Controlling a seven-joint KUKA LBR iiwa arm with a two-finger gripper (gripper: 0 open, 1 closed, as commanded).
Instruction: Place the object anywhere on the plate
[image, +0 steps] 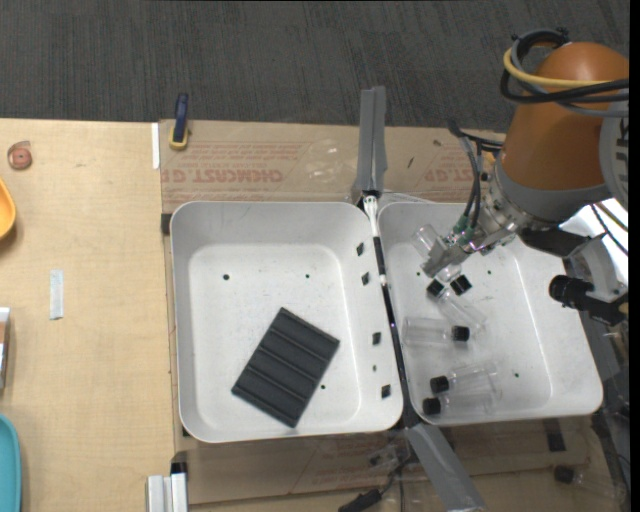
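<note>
A dark grey ribbed rectangular plate (287, 366) lies tilted on the floor of the left bin (200, 300). Several clear plastic vials with black caps lie in the right bin (560, 380): one (438, 332) near the middle, two (470, 380) close to the front edge, and another clear piece (427, 241) at the back. My gripper (449, 286) hangs over the back left part of the right bin, just above the middle vial. Its two black fingertips (437, 290) stand apart, and I see nothing between them.
A raised divider (385, 300) with black clips separates the two bins. A grey post (372, 140) stands behind the divider. The arm's orange band (570, 75) and grey wrist overhang the right bin's back right corner. Cardboard and a wooden bench surround the bins.
</note>
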